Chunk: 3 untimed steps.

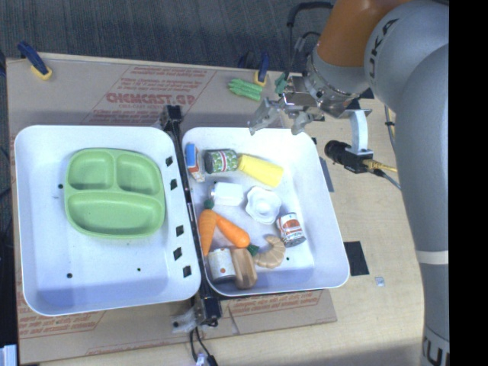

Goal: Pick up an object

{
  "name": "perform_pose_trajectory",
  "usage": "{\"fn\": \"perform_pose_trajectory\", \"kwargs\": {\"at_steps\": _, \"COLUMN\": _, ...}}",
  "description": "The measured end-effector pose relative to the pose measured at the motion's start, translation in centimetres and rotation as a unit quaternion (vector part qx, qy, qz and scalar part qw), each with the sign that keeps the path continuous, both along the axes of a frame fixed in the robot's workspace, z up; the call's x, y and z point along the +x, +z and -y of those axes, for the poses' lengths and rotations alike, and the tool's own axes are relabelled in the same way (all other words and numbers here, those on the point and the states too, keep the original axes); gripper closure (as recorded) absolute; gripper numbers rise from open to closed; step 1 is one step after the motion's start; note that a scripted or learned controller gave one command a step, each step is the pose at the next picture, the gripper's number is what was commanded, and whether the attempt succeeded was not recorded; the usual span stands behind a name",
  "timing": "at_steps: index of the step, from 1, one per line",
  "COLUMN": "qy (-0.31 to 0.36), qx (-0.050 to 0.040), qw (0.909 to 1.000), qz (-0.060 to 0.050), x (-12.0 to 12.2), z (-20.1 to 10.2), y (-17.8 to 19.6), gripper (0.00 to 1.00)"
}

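Nearest: a small wooden block (245, 268) and tin (220, 264) at the right bin's (326, 227) near edge, carrots (229, 230) just beyond. Gripper (280, 119) hovers over the far rim, fingers spread, nothing between them. Closest candidate, a yellow piece (261, 170) touching a green-labelled jar (221, 160), lies just nearward, long axis left-right. Left bin (38, 273) holds a green divided plate (116, 192).

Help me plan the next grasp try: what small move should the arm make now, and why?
Probably move the gripper toward the camera and lower it. It sits over the far rim of the right bin, holding nothing, and the nearest things are the yellow block and the small jar.
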<state>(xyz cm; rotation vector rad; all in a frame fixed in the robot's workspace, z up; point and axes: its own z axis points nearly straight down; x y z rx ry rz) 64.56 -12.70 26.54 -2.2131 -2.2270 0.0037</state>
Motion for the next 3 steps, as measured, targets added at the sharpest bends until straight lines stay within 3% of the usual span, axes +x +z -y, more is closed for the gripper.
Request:
{"fn": "perform_pose_trajectory", "kwargs": {"at_steps": 1, "qy": -0.001, "qx": -0.0009, "qw": 1.0000, "qz": 0.003, "x": -6.3, "z": -0.1, "y": 12.5, "gripper": 0.00}}
{"fn": "perform_pose_trajectory", "kwargs": {"at_steps": 2, "qy": 0.000, "qx": -0.0010, "qw": 1.0000, "qz": 0.001, "x": -13.4, "z": 2.2, "y": 9.5, "gripper": 0.00}}
{"fn": "perform_pose_trajectory", "kwargs": {"at_steps": 3, "qy": 0.000, "qx": -0.0005, "qw": 1.0000, "qz": 0.000, "x": -16.9, "z": 3.2, "y": 4.8, "gripper": 0.00}}
